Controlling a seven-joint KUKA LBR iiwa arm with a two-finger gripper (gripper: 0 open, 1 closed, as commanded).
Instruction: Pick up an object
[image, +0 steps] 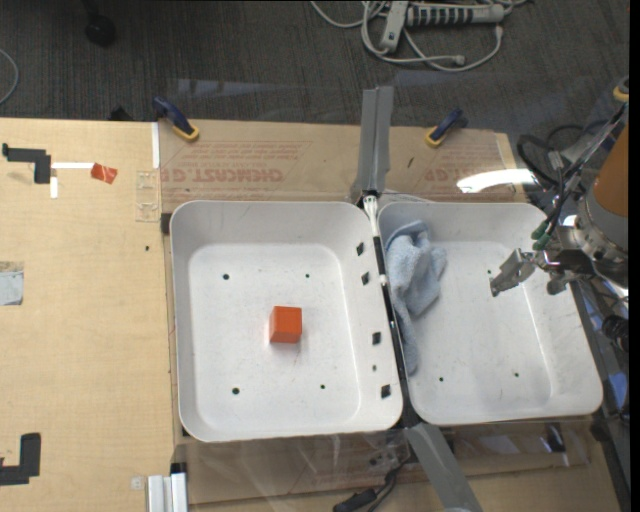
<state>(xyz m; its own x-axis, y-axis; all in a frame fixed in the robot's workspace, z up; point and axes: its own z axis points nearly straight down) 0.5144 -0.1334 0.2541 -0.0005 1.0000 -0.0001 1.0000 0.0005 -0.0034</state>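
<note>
Orange block (286, 325) in left bin (200, 400); claw (528, 268) apart, empty, over right bin (590, 400).

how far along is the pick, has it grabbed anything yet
Nothing looks done yet. The orange cube sits on the floor of the left bin, and the blue-grey cloth lies bunched at the left wall of the right bin. The gripper hangs over the right bin's right side, apart from both. Left to do: reach one object, close on it and lift.
</note>
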